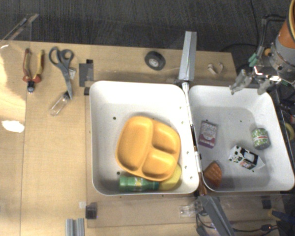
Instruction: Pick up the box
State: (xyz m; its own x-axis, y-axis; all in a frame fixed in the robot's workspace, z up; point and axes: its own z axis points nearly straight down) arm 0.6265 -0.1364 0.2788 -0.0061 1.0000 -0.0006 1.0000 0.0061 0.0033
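Two white bins (103, 132) — box (246, 157) in the right one, claw (250, 82) open above its far rim.

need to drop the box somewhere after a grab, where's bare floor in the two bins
Left bin: bare along the far wall and left side; the yellow tray crowds the near half. Right bin: bare far half, above the purple packet and green can; near half is crowded.
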